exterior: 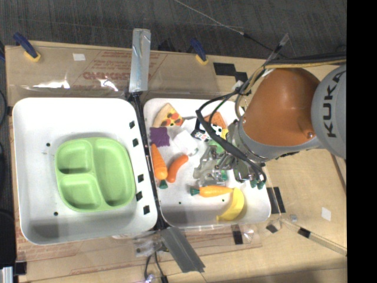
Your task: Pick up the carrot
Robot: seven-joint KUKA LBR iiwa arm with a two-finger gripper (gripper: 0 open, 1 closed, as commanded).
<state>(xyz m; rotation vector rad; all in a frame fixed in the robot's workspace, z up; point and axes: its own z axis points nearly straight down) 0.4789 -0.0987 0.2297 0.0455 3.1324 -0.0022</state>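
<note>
Looking down on your tabletop, you see the arm reaching over the right bin, while the left bin holds a green plate. Your hand hangs just above one carrot beside the banana; another carrot lies along the bin's left wall. You cannot tell its grip.

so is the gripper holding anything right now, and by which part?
Cannot be told. The gripper sits low in the right bin, just above the small carrot, but cables and the wrist hide any contact.
</note>
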